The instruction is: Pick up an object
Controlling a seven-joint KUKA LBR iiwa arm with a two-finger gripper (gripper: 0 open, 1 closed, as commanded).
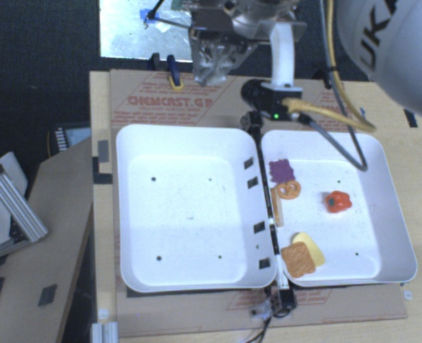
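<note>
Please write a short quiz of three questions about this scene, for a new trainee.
1. True or false: the red toy pepper lies in the right bin.
2. Which item lies nearest the purple piece? A) pretzel B) toast slice C) yellow cheese piece
3. Fill in: the gripper hangs above the bench, beyond the far edge of the ___ bin.

Key: 1 true; 2 A; 3 left.
</note>
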